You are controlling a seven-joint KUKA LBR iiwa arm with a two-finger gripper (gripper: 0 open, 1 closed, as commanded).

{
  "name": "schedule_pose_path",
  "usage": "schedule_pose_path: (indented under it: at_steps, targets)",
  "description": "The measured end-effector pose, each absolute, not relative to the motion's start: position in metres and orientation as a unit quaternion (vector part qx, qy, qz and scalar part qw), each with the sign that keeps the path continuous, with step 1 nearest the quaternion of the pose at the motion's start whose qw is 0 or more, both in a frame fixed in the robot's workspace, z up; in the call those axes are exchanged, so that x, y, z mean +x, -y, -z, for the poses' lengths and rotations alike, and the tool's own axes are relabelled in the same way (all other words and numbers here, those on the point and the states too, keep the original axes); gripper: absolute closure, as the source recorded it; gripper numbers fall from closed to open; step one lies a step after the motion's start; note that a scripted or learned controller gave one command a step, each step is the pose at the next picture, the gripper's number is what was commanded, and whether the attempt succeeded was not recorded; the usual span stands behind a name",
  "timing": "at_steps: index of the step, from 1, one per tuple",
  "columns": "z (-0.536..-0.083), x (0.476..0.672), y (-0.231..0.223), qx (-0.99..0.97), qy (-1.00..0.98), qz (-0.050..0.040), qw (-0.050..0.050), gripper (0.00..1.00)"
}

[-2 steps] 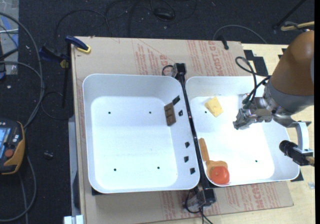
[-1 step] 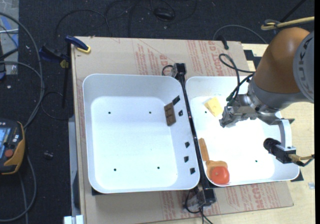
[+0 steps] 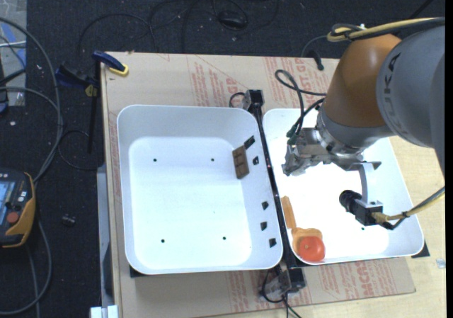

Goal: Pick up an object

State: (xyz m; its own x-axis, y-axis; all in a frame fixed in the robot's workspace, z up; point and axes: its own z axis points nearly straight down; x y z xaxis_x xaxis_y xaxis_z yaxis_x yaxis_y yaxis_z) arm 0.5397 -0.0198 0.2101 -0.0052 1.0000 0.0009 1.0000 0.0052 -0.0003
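The gripper (image 3: pixel 296 162) is seen low over the right bin (image 3: pixel 403 242), near its left wall; whether it is spread or pressed together cannot be told. An orange-handled object with a red round end (image 3: pixel 306 240) lies at the bin's near-left corner, apart from the gripper. A small brown block (image 3: pixel 241 162) rests in the left bin (image 3: pixel 141 122).

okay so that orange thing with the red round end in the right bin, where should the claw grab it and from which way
Probably the tan handle, not the red round end. The handle is narrow and straight, running along the right bin's left wall, so come from above with the claw closing across its width. The wall sits close, leaving little room on that side.
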Motion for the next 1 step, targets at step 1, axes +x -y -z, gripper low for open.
schedule_pose_path:
  at_steps: [1]
  targets:
    - [-0.2178,0.5416,-0.0253,-0.705,0.709,0.0004,0.0,1.0]
